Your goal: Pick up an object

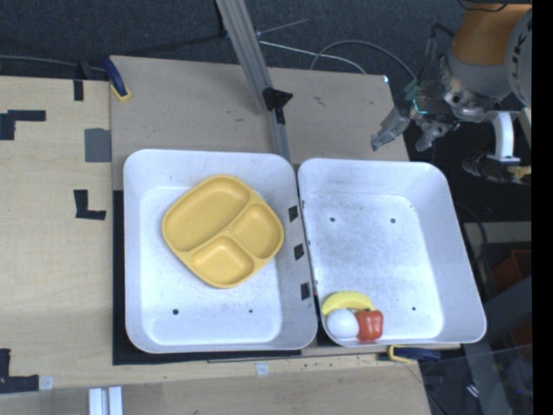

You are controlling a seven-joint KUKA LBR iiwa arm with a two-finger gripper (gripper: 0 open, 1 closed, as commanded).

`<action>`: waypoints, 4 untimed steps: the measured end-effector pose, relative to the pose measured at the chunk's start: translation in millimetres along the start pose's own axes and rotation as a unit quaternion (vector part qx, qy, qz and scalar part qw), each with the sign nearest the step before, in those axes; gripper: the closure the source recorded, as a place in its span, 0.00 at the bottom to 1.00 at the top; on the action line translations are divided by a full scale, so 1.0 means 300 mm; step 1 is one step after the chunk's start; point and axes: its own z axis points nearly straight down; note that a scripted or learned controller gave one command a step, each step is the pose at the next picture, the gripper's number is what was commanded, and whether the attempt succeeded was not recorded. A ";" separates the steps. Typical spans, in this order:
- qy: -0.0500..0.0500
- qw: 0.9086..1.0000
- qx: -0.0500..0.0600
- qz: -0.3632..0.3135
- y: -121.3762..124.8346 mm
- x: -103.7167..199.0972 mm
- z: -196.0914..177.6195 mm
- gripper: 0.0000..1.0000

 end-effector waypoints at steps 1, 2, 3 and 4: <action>0.000 1.000 0.000 0.000 0.000 0.000 0.000 0.00; 0.000 1.000 0.004 0.000 -0.009 0.010 0.216 0.00; 0.000 1.000 0.002 0.000 0.012 0.031 0.381 0.00; 0.000 1.000 0.003 0.000 0.003 0.028 0.596 0.00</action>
